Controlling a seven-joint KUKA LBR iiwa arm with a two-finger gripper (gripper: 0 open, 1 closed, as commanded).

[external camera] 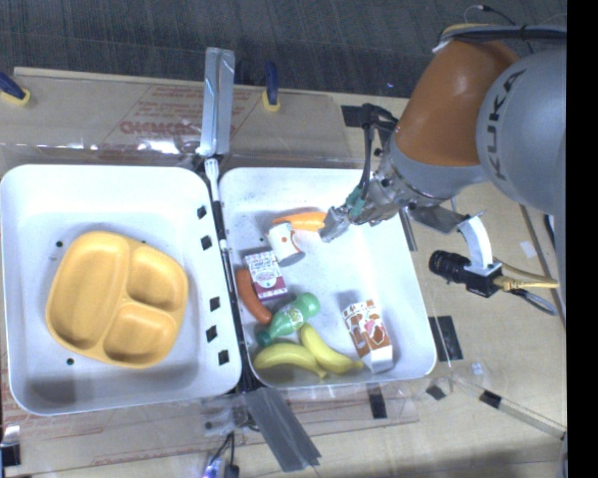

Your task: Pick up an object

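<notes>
Gripper [339, 224] low in right bin [409, 287], just beside carrot [301, 219]; finger state cannot be told. Yellow tray [117, 298] in left bin [20, 267].

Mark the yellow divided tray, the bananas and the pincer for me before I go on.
yellow divided tray [117, 298]: camera view, on the ridge where its compartments meet.
bananas [304, 356]: camera view, on the middle of the bunch.
pincer [335, 224]: camera view, at its tip, above the right bin.
</notes>
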